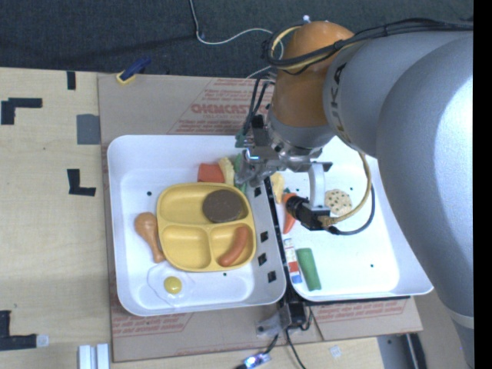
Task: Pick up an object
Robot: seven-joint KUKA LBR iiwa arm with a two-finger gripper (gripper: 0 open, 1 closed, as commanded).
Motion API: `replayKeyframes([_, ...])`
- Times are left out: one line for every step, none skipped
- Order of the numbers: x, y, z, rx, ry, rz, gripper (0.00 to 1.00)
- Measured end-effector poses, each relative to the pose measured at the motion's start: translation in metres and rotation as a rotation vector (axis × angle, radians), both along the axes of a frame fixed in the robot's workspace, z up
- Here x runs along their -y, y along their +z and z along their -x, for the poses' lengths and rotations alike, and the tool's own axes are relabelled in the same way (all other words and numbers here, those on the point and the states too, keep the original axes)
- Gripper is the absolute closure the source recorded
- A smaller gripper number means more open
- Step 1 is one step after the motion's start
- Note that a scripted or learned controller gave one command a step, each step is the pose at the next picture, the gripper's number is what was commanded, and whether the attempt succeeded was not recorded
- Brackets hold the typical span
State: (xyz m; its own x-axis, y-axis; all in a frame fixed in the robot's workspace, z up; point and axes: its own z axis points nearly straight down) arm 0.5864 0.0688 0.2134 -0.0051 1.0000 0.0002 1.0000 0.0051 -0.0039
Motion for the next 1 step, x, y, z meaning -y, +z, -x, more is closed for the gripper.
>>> replayKeyframes([0.0049, 0.0209, 0.0007, 0.004, -0.003, 0.000, 1.00])
